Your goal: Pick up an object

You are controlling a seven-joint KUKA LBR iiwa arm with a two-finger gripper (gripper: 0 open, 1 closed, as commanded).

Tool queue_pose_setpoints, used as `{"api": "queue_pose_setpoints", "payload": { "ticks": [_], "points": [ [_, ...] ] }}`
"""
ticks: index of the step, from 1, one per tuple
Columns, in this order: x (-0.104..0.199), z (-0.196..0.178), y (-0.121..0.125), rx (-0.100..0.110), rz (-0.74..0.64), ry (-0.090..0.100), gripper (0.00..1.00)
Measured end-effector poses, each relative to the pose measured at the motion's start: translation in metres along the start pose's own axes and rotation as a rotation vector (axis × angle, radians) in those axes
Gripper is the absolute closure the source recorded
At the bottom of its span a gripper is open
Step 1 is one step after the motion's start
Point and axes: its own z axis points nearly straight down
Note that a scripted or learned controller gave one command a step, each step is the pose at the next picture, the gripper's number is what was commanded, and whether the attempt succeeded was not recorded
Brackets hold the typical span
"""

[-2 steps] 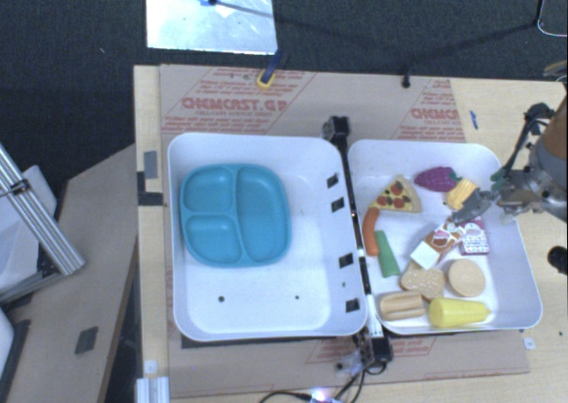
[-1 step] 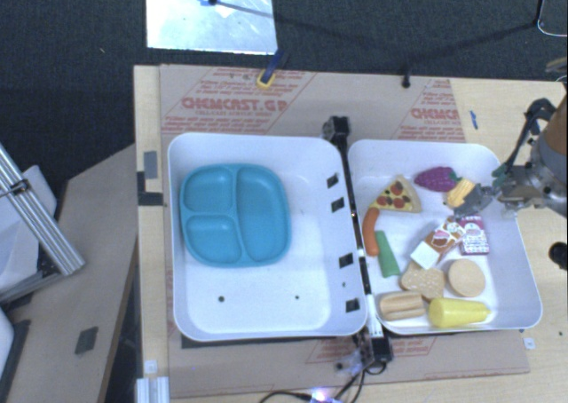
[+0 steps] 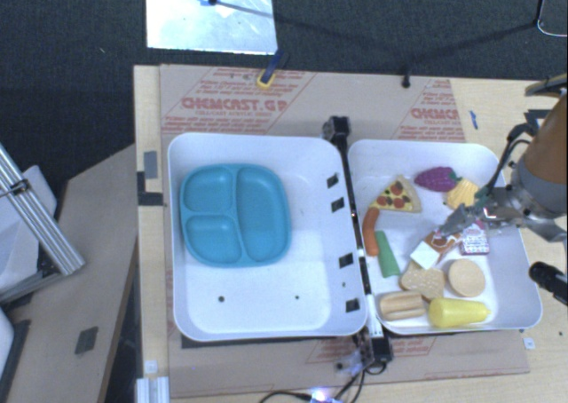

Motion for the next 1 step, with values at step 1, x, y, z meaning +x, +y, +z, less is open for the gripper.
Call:
{"api": "queue_pose_setpoints", "payload": {
  "ticks": [1],
  "points": [
    [0.0041,0.0426,-0.0022,0.001,0.0,0.001,0.0]
  ]
}}
